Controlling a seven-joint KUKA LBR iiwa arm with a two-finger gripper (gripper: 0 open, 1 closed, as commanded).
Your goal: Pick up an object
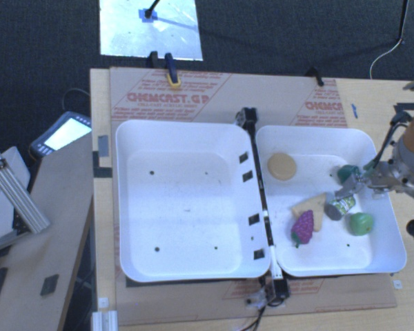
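The right bin (pixel 383 254) holds several small objects. A round tan disc (pixel 282 165) lies near its back left. A purple grape bunch (pixel 303 227) rests against a tan wedge (pixel 310 207) in the middle. A small grey can with a label (pixel 339 205) lies tilted beside the wedge, and a green ball (pixel 361 223) sits just right of it. A teal object (pixel 346 174) lies further back. My gripper (pixel 357 186) reaches in from the right, low over the bin, between the teal object and the can, right above the can.
The left bin (pixel 131 254) sits beside the right one, with a black-clipped divider (pixel 257 185) where they meet. Both rest on a cardboard sheet (pixel 214 92). A tablet (pixel 62 133) and a metal rail (pixel 14 192) lie off the bench's left.
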